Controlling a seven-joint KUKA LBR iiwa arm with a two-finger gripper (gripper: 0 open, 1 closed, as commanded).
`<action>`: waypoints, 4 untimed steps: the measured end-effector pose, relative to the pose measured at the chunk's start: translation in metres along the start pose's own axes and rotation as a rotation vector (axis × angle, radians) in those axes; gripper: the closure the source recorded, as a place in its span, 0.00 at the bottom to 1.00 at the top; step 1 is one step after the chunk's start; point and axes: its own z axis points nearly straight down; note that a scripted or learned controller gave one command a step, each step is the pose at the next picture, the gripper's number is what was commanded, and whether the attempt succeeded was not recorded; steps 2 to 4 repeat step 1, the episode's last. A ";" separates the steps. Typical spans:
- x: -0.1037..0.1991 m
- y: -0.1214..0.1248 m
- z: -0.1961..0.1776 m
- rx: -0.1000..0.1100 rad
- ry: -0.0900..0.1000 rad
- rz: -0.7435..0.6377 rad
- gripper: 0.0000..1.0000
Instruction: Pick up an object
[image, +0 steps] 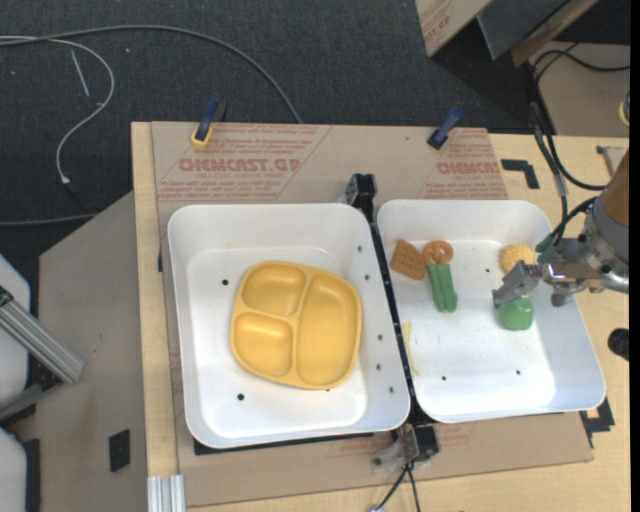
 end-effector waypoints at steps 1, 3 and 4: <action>0.000 -0.009 0.054 0.000 0.000 0.001 0.00; 0.000 -0.009 0.054 0.000 0.000 0.001 0.00; 0.000 -0.009 0.054 0.000 0.000 0.001 0.00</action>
